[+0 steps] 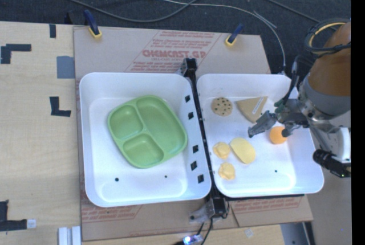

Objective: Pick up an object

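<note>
Glossy white plastic bins [94,124]; matt green plastic tray [147,130]; cardboard sheet [171,50]
</note>
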`<state>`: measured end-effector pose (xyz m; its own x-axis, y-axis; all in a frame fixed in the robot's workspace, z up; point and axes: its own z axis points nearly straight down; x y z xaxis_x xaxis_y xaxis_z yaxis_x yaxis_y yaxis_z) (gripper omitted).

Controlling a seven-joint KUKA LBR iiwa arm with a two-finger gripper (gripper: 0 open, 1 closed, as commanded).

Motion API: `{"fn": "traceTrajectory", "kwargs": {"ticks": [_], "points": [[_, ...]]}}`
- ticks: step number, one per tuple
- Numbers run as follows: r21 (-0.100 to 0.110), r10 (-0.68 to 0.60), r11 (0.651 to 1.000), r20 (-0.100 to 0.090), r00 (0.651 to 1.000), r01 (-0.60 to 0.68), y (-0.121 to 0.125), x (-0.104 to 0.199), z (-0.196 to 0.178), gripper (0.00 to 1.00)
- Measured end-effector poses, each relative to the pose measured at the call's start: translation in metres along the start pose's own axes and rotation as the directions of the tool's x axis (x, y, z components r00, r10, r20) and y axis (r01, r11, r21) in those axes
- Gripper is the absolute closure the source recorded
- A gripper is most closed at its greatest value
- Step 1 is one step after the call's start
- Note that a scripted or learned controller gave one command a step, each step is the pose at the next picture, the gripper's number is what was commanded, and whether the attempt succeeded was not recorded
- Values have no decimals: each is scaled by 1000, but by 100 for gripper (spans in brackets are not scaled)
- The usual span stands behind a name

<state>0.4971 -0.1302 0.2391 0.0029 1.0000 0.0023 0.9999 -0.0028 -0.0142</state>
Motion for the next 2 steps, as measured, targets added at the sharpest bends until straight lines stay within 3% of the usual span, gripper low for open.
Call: {"fn": "traceTrajectory", "kwargs": {"ticks": [1, 2], "points": [[-13, -4, 1000, 2, 1000, 4, 2, 0, -6, 0], [-11, -3, 1000, 2, 1000, 3, -6, 2, 51, 0]]}}
